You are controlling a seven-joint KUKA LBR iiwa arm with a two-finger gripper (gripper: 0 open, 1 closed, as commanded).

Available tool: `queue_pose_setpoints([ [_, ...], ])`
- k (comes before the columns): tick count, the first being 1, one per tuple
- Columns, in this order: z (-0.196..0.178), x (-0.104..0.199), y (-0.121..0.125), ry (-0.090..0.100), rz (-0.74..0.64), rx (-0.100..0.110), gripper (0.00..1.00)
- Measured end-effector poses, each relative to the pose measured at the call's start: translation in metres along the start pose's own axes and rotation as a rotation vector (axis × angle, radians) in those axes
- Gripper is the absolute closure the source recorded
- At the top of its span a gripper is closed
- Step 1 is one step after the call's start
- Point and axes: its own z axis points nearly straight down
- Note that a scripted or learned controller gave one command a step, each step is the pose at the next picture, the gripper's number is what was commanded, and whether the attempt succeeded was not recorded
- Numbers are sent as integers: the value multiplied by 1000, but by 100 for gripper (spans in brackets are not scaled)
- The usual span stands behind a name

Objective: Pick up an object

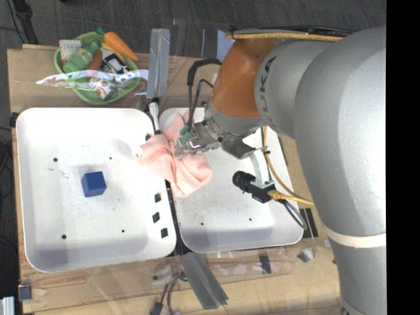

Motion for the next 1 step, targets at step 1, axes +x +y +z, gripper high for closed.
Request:
queue_pose_setpoints([
  [1, -129, -10, 55, -1, -60, 0, 100],
])
